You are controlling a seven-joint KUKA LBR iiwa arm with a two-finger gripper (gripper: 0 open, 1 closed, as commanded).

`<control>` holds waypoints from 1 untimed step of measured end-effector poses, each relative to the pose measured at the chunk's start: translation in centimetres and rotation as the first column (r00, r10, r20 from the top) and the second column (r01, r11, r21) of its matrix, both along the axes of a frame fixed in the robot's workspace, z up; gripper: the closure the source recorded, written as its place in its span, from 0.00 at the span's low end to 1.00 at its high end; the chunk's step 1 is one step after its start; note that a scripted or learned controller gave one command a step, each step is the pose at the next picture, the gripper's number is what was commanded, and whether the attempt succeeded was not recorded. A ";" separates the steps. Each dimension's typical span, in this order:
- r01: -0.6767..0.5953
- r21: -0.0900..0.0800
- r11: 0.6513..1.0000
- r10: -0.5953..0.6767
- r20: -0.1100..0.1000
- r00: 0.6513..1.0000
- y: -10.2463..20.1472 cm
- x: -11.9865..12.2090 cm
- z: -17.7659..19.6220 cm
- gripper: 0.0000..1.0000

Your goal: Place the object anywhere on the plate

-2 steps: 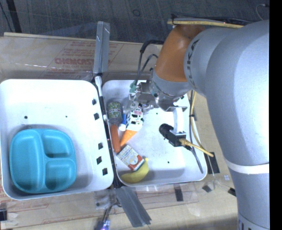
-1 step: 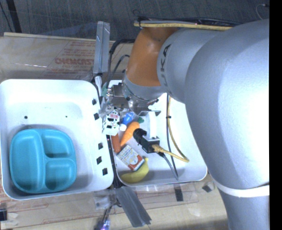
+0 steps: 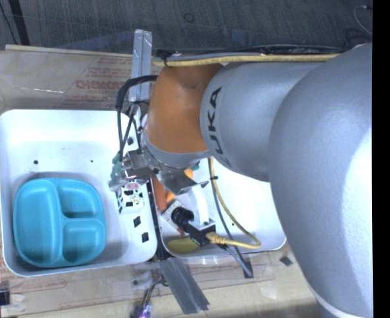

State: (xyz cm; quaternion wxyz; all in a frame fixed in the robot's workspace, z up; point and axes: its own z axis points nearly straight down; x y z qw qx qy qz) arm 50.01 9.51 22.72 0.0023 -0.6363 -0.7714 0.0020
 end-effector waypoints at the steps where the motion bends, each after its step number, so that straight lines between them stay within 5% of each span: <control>1: -0.106 0.001 0.994 0.106 0.006 0.994 5.7 0.7 -10.4 1.00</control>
